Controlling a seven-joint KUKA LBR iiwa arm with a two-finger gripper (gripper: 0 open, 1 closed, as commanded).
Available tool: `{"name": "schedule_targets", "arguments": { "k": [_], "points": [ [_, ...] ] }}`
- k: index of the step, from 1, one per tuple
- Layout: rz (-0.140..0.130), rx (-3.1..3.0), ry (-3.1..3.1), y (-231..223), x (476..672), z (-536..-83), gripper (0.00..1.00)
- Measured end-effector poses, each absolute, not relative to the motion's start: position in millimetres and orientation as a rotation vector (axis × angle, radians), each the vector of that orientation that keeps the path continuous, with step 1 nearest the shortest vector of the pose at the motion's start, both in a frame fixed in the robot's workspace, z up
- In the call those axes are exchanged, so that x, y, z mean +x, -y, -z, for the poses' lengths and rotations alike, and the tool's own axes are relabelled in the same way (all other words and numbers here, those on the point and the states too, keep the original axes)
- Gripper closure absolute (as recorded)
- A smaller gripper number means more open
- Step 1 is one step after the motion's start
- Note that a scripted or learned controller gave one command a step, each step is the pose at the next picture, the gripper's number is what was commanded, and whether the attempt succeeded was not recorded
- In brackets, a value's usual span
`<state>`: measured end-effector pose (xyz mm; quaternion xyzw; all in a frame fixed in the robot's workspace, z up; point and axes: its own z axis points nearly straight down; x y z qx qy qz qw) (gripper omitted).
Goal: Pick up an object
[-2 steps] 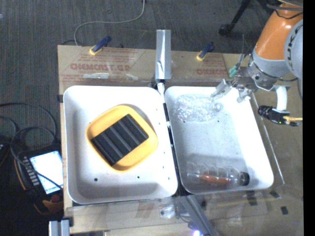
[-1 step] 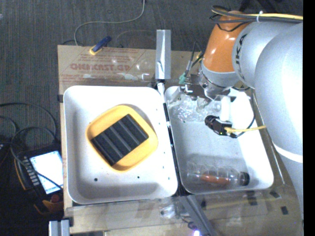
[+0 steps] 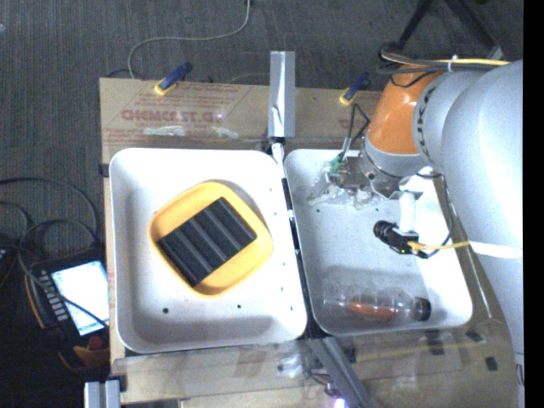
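Two white bins sit side by side: the left bin (image 3: pixel 127 253) holds a yellow tray with a dark ribbed insert (image 3: pixel 211 237), probably rigid and bulky, best gripped at its rim. A clear plastic bottle (image 3: pixel 382 306) lying at the right bin's (image 3: pixel 336 253) front looks light, slick and crushable, so a grasp across its middle suits. Whether the gripper (image 3: pixel 347 181), near that bin's back, is clenched cannot be told.
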<state>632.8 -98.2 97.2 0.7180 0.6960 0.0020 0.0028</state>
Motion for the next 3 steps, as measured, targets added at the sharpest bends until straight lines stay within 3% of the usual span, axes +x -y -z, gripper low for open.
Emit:
{"name": "schedule_targets", "arguments": {
  "k": [1,2,3],
  "points": [
    [0.002,2.503,-1.898,70.2,627.0,-183.9,0.00],
    [0.006,2.371,-2.061,170.5,630.6,-166.4,0.00],
    [-0.002,2.550,-1.829,163.9,663.4,-89.4,0.00]
  ]
}}
